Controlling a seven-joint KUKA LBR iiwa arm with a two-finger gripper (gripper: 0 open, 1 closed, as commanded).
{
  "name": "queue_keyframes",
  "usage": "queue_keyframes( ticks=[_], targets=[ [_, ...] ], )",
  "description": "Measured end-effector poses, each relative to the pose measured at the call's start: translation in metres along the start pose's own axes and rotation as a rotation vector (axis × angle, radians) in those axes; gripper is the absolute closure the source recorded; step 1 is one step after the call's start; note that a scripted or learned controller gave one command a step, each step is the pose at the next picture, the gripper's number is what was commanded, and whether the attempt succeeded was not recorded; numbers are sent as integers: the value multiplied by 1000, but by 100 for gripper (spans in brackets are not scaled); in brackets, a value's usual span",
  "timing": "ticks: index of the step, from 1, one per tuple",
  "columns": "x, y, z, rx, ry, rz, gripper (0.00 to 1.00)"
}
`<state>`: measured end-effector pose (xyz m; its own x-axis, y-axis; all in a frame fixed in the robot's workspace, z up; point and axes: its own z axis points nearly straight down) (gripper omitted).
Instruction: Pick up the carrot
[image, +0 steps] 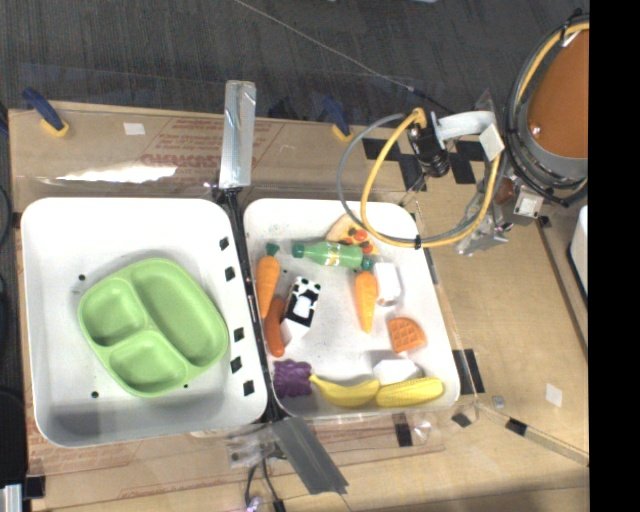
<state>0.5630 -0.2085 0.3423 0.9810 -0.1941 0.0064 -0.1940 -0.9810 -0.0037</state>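
Two orange carrot-like pieces lie in the right bin. One carrot with a green top points toward the bin's front, near the middle. The other orange piece lies along the left wall, with a reddish piece just below it. My gripper hangs outside the bin, past its right wall and over the bench, well away from both carrots. Nothing shows in it.
The right bin also holds a green bottle, a pizza slice, a black-and-white cube, white blocks, a waffle piece, a banana, corn and purple grapes. A green divided plate lies in the left bin.
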Motion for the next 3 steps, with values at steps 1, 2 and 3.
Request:
queue_keyframes(
  ticks=[1,2,3],
  targets=[
    [-60,13,67,1,-10,2,100],
    [13,-3,42,1,-5,4,100],
    [-61,15,24,-1,-5,4,100]
  ],
)
